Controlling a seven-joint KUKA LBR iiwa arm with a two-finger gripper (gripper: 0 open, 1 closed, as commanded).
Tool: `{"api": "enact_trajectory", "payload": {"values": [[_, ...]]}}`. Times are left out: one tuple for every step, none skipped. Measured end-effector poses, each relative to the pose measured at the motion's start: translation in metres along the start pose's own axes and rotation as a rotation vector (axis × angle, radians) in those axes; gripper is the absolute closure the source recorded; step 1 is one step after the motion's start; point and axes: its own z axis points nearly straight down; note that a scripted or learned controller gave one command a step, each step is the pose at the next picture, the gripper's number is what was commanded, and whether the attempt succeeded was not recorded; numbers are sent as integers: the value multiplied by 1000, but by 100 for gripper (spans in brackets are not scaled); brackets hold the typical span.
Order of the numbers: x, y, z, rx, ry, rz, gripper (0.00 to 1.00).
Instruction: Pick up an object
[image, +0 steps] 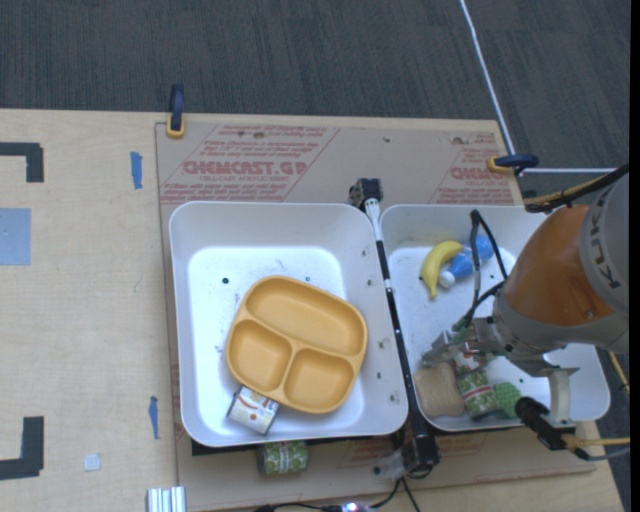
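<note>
Two white bins lie below me. Over the right bin (598, 398) my gripper (463, 352) hangs above a green labelled can (480, 392) beside a tan, soft-looking lump (438, 390); whether I grip anything, I cannot tell. Farther off lies a curved yellow banana (438, 264). Left bin (195, 300): a smooth divided yellow plate (296, 343).

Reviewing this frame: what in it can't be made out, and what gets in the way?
- Gripper, camera view: the arm's wrist covers it, so whether it is open or shut is unclear.
- Green can and tan object in the right bin: partly under the gripper; contact unclear.
- Blue object beside the banana: too small to identify.
- Can below the left bin: label unreadable.
</note>
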Motion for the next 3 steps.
{"api": "enact_trajectory", "payload": {"values": [[0,-1,0,-1,0,1,0],[0,1,-11,-8,-3,1,100],[46,-3,-98,7,2,-2,100]]}}
